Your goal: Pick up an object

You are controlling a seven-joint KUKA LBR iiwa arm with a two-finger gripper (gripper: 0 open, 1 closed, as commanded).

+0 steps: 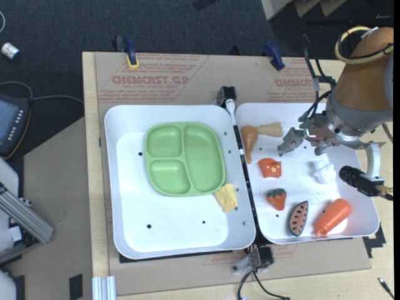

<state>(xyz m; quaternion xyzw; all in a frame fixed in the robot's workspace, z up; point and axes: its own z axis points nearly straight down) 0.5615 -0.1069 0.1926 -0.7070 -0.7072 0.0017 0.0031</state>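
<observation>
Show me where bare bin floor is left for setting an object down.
Left bin: bare along its left wall and front, beside the green divided plate and cheese wedge. Right bin: crowded; toy foods surround the gripper, from ice-cream cone to carrot.

Arm (365, 74): cut off by the right edge.
Right bin (294, 236): its far right rim hidden under the arm.
</observation>
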